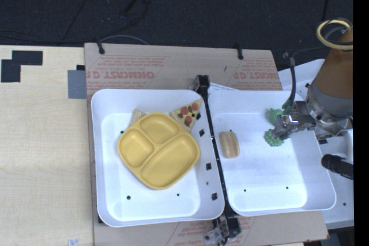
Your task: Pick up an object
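Note:
In the right bin (271, 193) a tan bread-roll-shaped piece (230, 144) lies near the left wall. A green leafy piece (273, 137) lies toward the right wall, with more green (272, 115) showing just above it. My gripper (286, 123) sits low right over this green piece, partly covering it, and the arm reaches in from the right. Whether the green piece is in its grasp is hidden by the gripper body.
The left bin (109, 181) holds a yellow divided plate (159, 150) and a toy pizza slice (189, 113) at the plate's upper right. A black divider (210, 141) runs between the bins. Cardboard (173, 69) lies under both.

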You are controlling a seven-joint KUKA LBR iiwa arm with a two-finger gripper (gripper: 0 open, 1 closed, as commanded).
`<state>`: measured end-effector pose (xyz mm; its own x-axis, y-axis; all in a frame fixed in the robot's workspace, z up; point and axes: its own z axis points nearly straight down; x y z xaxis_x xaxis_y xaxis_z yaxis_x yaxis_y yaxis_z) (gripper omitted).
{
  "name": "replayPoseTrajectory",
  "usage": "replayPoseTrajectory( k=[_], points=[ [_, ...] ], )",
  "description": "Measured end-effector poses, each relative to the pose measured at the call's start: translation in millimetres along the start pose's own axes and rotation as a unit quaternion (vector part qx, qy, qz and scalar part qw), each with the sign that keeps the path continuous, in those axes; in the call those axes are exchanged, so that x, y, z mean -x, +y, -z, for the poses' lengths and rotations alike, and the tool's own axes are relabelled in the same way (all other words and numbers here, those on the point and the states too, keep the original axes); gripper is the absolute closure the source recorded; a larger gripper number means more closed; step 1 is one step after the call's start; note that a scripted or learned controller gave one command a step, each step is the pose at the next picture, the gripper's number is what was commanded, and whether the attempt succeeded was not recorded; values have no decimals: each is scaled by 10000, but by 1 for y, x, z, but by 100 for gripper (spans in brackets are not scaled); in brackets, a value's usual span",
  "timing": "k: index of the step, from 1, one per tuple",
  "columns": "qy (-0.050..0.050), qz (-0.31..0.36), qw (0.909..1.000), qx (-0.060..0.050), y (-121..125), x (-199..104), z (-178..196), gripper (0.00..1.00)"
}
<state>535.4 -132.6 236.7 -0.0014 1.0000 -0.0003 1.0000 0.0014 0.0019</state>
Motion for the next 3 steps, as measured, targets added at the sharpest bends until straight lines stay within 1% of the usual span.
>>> replayPoseTrajectory(
  k=[1,2,3],
  points=[
    [13,20,10000,-20,24,-54,-11,100],
    [11,15,10000,-23,41,-103,-22,100],
    [9,16,10000,-18,55,-143,-18,100]
  ],
)
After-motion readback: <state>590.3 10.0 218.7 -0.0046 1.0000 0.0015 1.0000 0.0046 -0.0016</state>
